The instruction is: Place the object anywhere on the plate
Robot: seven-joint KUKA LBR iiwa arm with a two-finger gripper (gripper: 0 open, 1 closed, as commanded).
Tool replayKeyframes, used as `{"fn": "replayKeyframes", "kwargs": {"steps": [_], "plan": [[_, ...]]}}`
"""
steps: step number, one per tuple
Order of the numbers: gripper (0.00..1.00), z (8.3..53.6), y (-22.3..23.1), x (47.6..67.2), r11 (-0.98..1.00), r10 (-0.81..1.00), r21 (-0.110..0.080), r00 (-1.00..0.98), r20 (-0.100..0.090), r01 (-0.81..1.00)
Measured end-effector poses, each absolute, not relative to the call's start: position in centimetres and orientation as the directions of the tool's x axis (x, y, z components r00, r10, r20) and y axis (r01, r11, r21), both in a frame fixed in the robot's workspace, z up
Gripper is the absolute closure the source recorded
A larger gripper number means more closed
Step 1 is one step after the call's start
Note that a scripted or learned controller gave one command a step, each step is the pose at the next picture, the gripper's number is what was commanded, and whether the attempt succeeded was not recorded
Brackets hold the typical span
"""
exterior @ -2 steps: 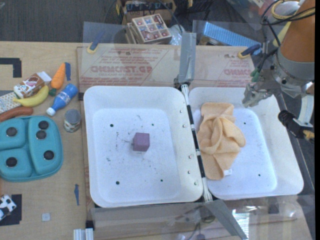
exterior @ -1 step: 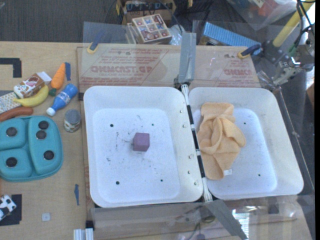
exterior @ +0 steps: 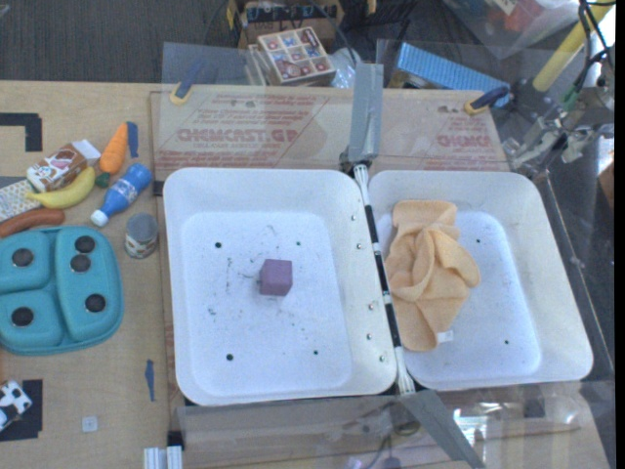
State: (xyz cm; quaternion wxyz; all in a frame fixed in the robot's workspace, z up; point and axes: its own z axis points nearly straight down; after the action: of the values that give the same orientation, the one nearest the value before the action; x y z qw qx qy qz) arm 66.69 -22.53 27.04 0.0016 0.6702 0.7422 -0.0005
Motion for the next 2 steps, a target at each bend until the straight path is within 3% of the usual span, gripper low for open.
{"fn": "replayKeyframes", "kwargs": {"steps": [1,2], "plan": [[1.00,28.11,-22.48,66.85,0.105,0.994,0.005,-0.105,-0.008,0.994],[0.00,28.09,-22.41,66.86,0.106,0.994,0.005,-0.105,-0.008,0.994]]}}
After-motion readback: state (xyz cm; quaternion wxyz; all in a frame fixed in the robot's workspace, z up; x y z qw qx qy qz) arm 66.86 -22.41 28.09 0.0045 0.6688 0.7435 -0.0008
